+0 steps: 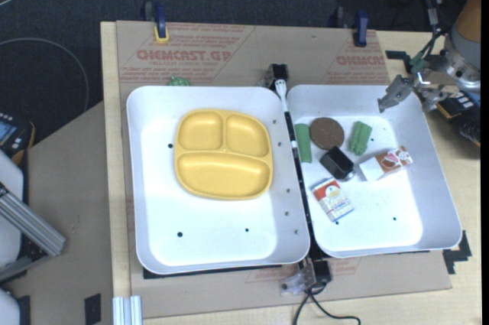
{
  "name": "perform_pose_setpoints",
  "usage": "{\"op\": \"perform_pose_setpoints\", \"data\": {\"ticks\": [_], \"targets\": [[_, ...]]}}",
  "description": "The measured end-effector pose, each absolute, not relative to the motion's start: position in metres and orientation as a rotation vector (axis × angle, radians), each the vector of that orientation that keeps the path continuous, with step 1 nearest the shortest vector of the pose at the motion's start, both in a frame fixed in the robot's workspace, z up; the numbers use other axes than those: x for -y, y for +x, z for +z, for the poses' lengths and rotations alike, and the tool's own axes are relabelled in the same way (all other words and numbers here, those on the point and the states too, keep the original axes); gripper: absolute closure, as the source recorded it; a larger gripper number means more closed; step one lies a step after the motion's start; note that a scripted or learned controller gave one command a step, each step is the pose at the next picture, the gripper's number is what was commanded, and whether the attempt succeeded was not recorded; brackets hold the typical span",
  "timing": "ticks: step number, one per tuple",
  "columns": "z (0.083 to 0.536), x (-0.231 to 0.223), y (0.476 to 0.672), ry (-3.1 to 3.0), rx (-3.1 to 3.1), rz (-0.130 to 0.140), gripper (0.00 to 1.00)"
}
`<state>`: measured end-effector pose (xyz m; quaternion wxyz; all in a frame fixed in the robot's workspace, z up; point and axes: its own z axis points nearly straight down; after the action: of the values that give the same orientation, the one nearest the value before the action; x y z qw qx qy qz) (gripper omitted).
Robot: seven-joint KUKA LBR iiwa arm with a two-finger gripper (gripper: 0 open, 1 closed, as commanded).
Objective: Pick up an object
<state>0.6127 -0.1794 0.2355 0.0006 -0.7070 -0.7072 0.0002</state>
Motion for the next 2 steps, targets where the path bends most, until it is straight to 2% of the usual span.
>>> {"op": "perform_pose_setpoints", "data": {"ticks": [1,2], "targets": [[0.247,0.18,0.614,-2.222,2.225,-0.002,1.0],[0.225,0.121,0.565,-2.211,2.22,0.003,1.0]]}}
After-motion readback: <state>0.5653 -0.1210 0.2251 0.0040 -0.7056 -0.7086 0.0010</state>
